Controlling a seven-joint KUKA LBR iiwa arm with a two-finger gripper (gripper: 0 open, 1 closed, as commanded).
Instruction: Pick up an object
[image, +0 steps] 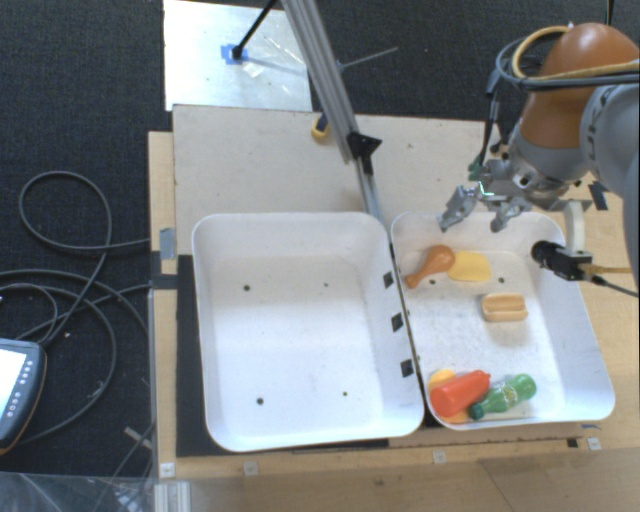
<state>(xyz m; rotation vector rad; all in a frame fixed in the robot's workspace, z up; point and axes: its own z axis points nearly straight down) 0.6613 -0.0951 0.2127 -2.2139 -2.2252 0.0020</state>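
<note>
Drumstick (430, 265): tan-orange, bulbous, thin end down-left, right bin (580, 340); tool (482, 213) fingers apart above.

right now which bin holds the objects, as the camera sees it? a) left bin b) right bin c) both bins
b, the chicken drumstick, the bread roll and the green bottle all lie in the right bin, with the tool hovering over its far edge.

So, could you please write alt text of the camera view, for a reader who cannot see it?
The gripper, fingers open and holding nothing, hangs over the far rim of the right bin. That bin holds a toy drumstick, a yellow piece, a bread roll, a red-orange toy and a green bottle. The left bin lies alongside.
</note>
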